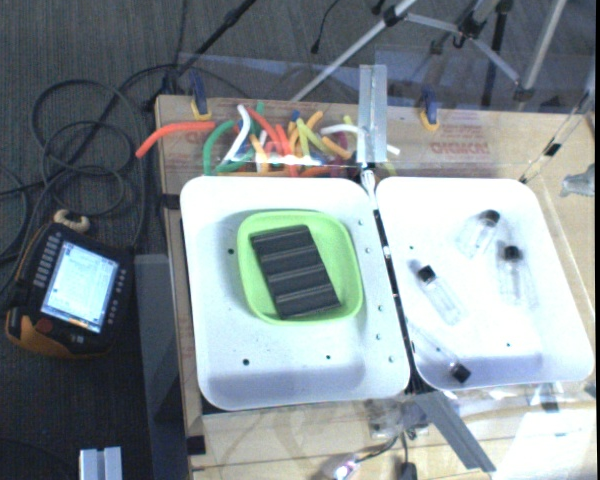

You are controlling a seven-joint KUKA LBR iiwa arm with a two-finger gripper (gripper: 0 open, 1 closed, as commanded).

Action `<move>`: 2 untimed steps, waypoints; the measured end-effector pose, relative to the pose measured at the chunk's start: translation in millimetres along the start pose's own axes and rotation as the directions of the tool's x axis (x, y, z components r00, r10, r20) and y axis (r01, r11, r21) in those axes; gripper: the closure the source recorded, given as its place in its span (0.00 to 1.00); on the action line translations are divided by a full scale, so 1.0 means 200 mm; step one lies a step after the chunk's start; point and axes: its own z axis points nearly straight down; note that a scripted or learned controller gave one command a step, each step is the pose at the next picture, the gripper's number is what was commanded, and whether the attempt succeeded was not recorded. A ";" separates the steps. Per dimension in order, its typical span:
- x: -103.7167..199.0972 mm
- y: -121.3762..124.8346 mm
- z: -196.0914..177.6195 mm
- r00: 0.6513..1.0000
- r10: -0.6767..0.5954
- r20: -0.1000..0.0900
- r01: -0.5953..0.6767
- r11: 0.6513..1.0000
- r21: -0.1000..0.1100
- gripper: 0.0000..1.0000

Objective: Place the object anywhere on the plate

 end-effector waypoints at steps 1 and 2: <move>-0.01 0.01 0.00 0.988 0.151 0.000 -0.151 0.988 0.001 0.00; -0.03 0.02 0.00 0.965 0.263 0.000 -0.263 0.965 0.001 0.00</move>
